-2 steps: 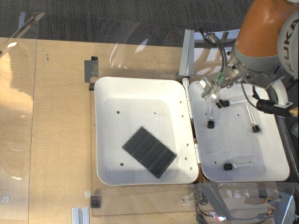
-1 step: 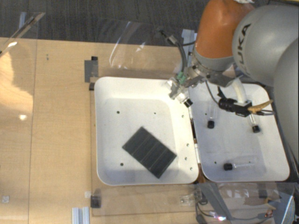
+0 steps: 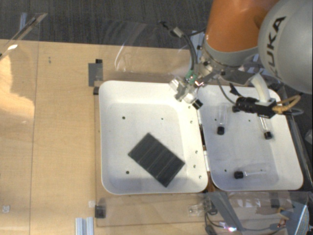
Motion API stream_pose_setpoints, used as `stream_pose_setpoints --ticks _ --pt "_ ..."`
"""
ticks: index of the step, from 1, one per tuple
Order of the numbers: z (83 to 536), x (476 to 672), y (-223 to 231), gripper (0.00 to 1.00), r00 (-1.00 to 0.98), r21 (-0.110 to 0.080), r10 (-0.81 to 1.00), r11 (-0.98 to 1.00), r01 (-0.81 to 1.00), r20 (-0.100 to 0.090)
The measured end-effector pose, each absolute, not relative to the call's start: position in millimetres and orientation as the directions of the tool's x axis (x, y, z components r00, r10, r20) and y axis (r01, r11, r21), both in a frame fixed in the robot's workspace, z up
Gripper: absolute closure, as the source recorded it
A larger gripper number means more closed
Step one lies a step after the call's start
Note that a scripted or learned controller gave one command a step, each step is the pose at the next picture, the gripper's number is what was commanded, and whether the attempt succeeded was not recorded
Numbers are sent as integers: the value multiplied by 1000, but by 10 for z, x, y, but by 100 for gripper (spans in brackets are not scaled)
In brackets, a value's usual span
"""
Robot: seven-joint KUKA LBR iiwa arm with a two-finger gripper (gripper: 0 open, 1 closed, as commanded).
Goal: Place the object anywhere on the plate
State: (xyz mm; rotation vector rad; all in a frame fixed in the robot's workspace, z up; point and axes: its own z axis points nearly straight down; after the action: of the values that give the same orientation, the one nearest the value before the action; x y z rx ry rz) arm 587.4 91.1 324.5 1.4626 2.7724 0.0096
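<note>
Dark grey and ribbed, the flat square plate (image 3: pixel 156 159) lies at a slant on the floor of the left bin (image 3: pixel 110 131), towards its near side. Which item is the object to be placed cannot be told with certainty; the candidates are small clear pieces with black ends in the right bin (image 3: pixel 288 170): one near the front (image 3: pixel 247 173), one by the left wall (image 3: pixel 221 124) and one to the right (image 3: pixel 266 130). The gripper (image 3: pixel 186 91) hangs over the far corner where the two bins meet; whether it is open or closed, or carries anything, cannot be told, because the wrist parts and cables crowd it. The grey arm with its orange band (image 3: pixel 232 13) reaches in over the right bin, and a black fitting with a yellowish cable (image 3: pixel 257 105) hangs above that bin. Likely risks: the small clear pieces are hard to grip squarely and could slip or be pushed aside; a carried piece could roll off the ribbed surface or fall short of it; the raised rims between the bins (image 3: pixel 201 136) stand in the path of any low crossing. Both bins rest on a pale wooden worktop (image 3: pixel 49 131).
</note>
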Motion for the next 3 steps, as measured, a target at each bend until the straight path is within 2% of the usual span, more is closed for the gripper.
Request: stream_pose_setpoints --ticks 1,2,3 --pt "2603 6049 1772 100 -590 4 808 590 808 -1" --pt "1288 6504 2135 100 -582 1 813 582 813 1" --pt "944 5889 1596 100 -703 6 711 703 711 -2"
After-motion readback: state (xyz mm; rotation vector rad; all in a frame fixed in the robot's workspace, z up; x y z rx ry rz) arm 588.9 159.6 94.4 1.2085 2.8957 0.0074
